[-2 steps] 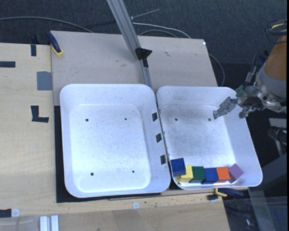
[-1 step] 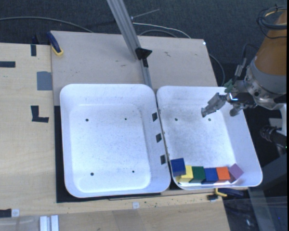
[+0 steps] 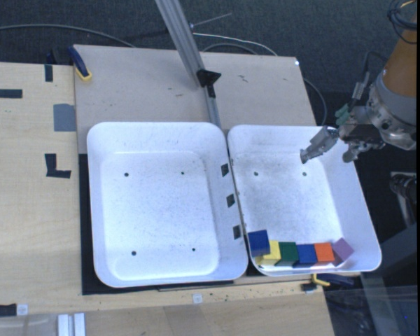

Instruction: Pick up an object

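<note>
A row of small blocks lies along the front wall of the right bin (image 3: 355, 194): a blue block (image 3: 258, 241), a yellow one (image 3: 269, 255), a green one (image 3: 288, 252), a second blue one (image 3: 306, 254), an orange one (image 3: 324, 252) and a purple one (image 3: 342, 248). My gripper (image 3: 333, 150) hangs over the bin's far right part, well behind the blocks. It is open, its two fingers spread apart with nothing between them.
The left bin (image 3: 98, 187) sits beside the right one, sharing a middle rim. A slanted metal pole (image 3: 178, 26) rises behind the bins. A yellow-handled tool (image 3: 80, 63) lies at the bench's far left, and cables run along the back.
</note>
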`<state>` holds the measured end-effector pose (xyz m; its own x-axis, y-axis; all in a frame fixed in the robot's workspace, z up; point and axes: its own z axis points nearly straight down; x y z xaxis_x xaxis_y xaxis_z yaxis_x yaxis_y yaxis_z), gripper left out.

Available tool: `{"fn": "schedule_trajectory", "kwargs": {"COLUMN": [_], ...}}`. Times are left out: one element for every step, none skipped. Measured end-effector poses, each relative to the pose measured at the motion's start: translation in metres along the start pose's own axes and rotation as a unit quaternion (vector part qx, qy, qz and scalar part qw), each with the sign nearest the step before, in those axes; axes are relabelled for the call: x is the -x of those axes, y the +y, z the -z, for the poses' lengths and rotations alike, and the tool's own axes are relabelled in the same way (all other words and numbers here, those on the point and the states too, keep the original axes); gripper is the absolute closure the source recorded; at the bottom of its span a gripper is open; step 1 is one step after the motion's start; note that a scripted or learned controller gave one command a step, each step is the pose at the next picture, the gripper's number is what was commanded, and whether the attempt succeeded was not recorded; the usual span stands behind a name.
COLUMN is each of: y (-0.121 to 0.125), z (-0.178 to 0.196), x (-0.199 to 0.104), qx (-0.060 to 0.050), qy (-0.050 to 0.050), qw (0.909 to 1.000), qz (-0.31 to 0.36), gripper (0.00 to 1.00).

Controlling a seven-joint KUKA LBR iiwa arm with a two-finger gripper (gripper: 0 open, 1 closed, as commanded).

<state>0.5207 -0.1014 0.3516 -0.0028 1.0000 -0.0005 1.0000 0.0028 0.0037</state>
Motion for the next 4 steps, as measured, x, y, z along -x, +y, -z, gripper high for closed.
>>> {"fn": "schedule_trajectory", "kwargs": {"y": [-0.01,-0.031,0.016,0.07], "z": [-0.012,-0.031,-0.025,-0.02], "x": [0.024,0.058,0.103,0.108], "qx": [-0.003,-0.003,-0.001,-0.001], "qy": [0.0,-0.001,-0.001,-0.001], "qw": [1.0,1.0,1.0,1.0], "qz": [-0.002,-0.003,-0.002,0.0], "gripper": [0.0,0.0,0.0,0.0]}}
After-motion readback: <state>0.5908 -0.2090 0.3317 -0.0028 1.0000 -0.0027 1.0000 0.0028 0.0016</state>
